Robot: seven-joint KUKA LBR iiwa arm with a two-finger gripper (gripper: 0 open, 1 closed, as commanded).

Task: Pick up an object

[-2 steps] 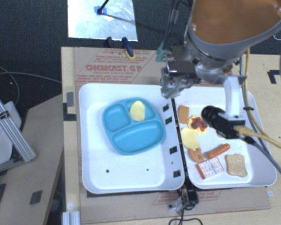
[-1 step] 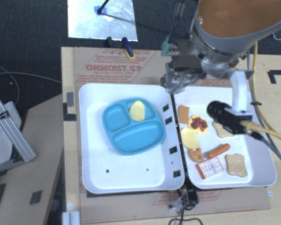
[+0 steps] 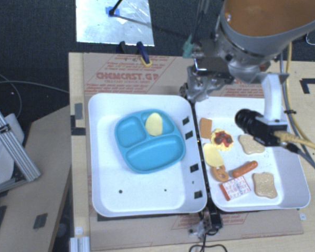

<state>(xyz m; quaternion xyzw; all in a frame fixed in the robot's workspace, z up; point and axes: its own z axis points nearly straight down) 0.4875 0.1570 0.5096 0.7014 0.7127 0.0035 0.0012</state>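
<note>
Over the seam between the bins hangs the gripper (image 3: 202,85), jaws hidden, so I cannot tell their state. Toy food (image 3: 222,138) crowds the right bin (image 3: 294,180); a blind descent could clip the rim or grab nothing.

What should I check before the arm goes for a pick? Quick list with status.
1. Things to pick are in the right bin: ok. A sausage, a slice of bread, a small pizza and a red packet lie there.
2. Targets spaced apart: not ok for the yellow piece, which touches its neighbours; ok for the bread.
3. Gripper over a target: not ok. It sits at the far edge by the divider.
4. Finger state: cannot tell.
5. Left bin: ok, the blue tray holds one yellow item.
6. Camera on the arm overhangs the right bin: cannot tell clearance.
</note>
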